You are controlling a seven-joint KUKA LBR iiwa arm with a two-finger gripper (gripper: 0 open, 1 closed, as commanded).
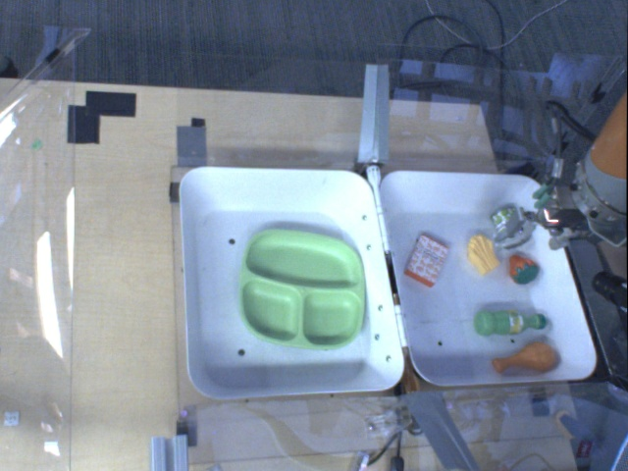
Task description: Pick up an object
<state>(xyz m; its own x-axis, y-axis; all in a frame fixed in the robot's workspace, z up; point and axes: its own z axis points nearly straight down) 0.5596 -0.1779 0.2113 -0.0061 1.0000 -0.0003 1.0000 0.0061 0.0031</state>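
Wooden bench (118, 263), two white bins; right bin (412, 189) taken as landmark. Gripper (510, 226) over its far right part, grip state impossible to tell. Just beside: yellow toy (481, 254) and orange-green ball (523, 269), close together. Probable risk: descending between both, pushing the ball aside, lifting nothing.

the arm (610, 165) is cut off by the right edge, and the claw's (510, 226) grip is too small to tell.
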